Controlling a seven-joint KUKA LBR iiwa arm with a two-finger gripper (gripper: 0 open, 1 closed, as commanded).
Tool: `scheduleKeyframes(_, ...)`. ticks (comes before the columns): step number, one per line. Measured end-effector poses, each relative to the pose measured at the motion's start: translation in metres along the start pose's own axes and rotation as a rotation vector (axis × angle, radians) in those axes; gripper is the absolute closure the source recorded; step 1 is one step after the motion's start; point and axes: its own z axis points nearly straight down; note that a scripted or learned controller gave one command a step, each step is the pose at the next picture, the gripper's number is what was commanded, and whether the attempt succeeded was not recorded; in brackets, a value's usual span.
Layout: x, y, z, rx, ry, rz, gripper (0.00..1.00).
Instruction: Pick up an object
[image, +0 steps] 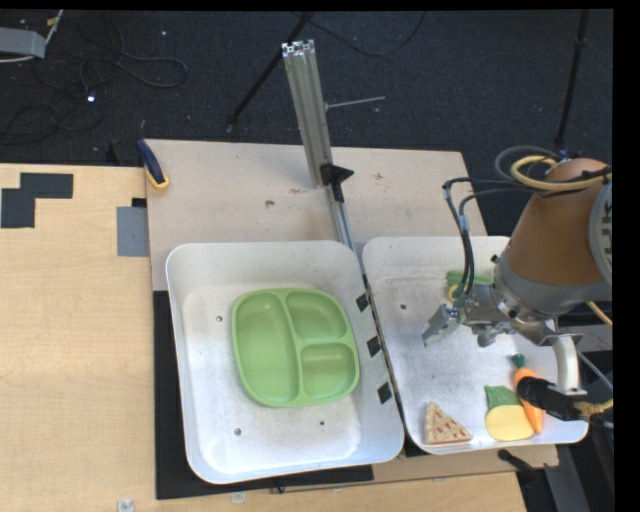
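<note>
Camera view: your gripper (462, 328) hangs over the right bin (420, 280), can't tell its state; green tray (295, 346) in left bin (200, 400).

The arm's grey and orange body (560, 240) covers much of the right bin's (420, 300) far right corner, hiding that rim and whatever lies beneath it. The claw (462, 325) shows as small dark metal parts below the wrist, too small and blurred to tell how its fingers stand. A green object (457, 283) peeks out beside the wrist, mostly hidden, so its shape cannot be told. A small green bit (518, 359) near the orange carrot-like toy (530, 395) is too tiny to identify. The arm's upper links are cut off at the right.
</note>
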Motion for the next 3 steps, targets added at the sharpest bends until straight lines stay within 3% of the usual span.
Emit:
scheduleKeyframes(2, -0.01, 0.001, 0.104, -0.007, 0.001, 0.0, 0.0)
scheduleKeyframes(3, -0.01, 0.003, 0.091, -0.015, 0.002, 0.005, 1.0)
